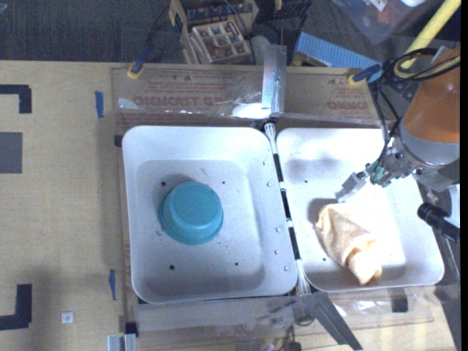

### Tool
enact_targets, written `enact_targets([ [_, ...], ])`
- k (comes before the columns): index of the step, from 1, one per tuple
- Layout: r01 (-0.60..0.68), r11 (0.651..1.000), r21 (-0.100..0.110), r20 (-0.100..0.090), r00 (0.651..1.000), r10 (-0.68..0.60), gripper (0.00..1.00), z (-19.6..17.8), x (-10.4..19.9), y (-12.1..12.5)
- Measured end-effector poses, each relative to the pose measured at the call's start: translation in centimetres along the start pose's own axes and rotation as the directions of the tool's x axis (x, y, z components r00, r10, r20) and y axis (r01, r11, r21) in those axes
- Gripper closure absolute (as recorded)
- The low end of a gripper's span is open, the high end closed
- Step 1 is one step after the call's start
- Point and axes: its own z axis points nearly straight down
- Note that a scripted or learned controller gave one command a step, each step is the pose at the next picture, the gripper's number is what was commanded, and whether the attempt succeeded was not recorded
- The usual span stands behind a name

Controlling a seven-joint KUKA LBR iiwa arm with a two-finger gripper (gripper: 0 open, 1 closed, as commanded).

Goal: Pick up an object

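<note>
A teal bowl point(191, 212) sits upside down in the left bin point(139, 152); a crumpled tan cloth point(349, 242) lies in the right bin point(424, 269).

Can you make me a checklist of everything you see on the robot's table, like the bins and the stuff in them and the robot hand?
Surface: wooden bench bearing two shallow white bins, left bin and right bin, side by side.
Job's things: blue bowl upside down in the left bin; crumpled tan cloth in the right bin.
Clutter: clear plastic wrap behind the bins.
Gripper: gripper hangs over the right bin, just above the cloth, nothing seen in it.
Cables: black cables near the arm.
Surroundings: dark carpet, a wooden rack, blue tape marks.
</note>
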Motion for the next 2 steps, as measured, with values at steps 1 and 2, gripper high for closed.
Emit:
enact_targets([
  [1, 0.148, 0.989, -0.005, 0.000, 0.989, -0.148, 0.00, 10.3, 1.6, -1.0],
  [2, 0.144, 0.990, -0.009, 0.002, 0.990, -0.144, 1.00, 9.2, 1.4, -1.0],
])
